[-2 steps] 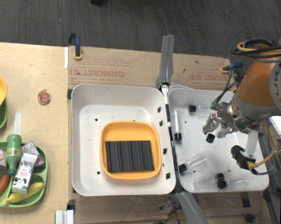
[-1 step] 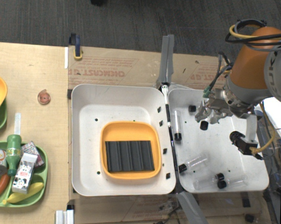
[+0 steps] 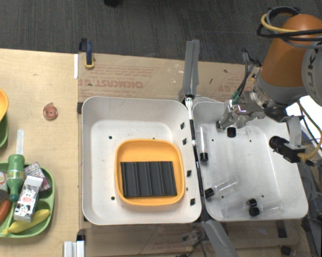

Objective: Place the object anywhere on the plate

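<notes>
Black slab [image 3: 148,179] covering plate [image 3: 129,151]

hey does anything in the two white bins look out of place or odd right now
Slightly. The orange square plate in the left white bin already carries a dark ribbed rectangular block, sitting toward its near edge. In the right white bin, clear plastic tubes with black caps lie scattered at mixed angles. Nothing looks spilled or broken.

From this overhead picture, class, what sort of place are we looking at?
Probably a robot test bench in a lab: a grey and orange arm reaches over two white bins, with toy food on a green tray beside them.
</notes>
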Tool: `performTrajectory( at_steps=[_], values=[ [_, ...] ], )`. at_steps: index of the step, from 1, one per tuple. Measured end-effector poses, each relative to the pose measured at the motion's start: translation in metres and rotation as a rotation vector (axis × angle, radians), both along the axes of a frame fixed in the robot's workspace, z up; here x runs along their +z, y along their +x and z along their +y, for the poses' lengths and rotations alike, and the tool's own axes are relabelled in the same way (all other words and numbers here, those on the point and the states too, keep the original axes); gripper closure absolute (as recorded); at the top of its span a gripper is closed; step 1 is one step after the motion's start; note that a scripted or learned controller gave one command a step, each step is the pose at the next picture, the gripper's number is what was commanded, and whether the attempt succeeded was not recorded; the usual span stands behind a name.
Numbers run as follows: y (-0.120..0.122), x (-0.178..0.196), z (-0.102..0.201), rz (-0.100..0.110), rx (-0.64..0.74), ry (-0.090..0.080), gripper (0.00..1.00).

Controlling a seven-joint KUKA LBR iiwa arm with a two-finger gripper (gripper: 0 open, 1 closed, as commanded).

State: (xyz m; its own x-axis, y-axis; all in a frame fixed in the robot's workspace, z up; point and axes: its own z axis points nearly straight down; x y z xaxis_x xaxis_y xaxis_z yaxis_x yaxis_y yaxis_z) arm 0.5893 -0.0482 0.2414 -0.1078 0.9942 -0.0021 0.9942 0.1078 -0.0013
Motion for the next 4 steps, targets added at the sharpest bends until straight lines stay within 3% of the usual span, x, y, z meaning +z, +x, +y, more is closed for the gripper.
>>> performTrajectory(
  at_steps=[1, 2, 3, 4],
  values=[
    [0.023, -0.051, -0.005, 0.002, 0.264, 0.002, 1.0],
    [-0.014, -0.05, 0.031, 0.001, 0.382, 0.002, 1.0],
    [-0.101, -0.05, 0.08, 0.002, 0.491, 0.002, 1.0],
    [-0.101, -0.05, 0.079, 0.001, 0.49, 0.002, 0.0]
  ],
)
